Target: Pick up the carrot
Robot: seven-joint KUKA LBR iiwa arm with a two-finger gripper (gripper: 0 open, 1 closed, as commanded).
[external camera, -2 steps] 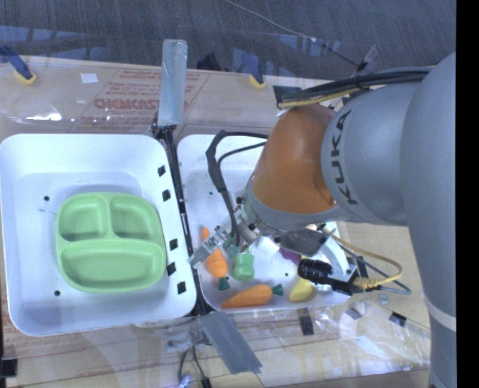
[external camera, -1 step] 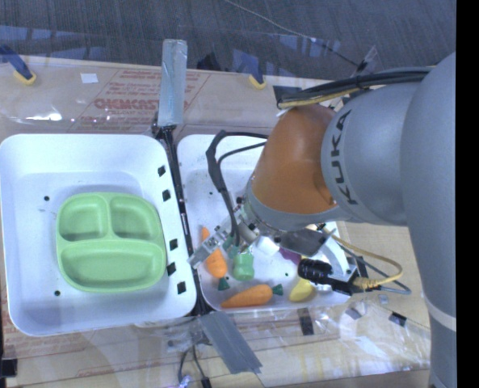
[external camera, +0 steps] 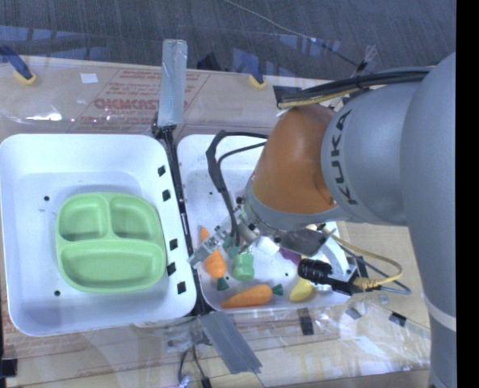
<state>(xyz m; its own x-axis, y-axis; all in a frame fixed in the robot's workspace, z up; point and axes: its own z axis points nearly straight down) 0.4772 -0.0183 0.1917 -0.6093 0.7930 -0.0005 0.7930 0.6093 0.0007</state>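
The carrot, a long orange piece, lies flat along the front wall of the right bin. My gripper reaches down into this bin's front left part, just above and left of the carrot. It hangs among a smaller orange piece and a green piece. The orange wrist band and grey arm hide the bin's middle and right side. Nothing can be seen held.
A yellow piece, a purple piece and a white piece lie close to the carrot. The left bin holds a green divided plate. A black cable loops over the right bin's back.
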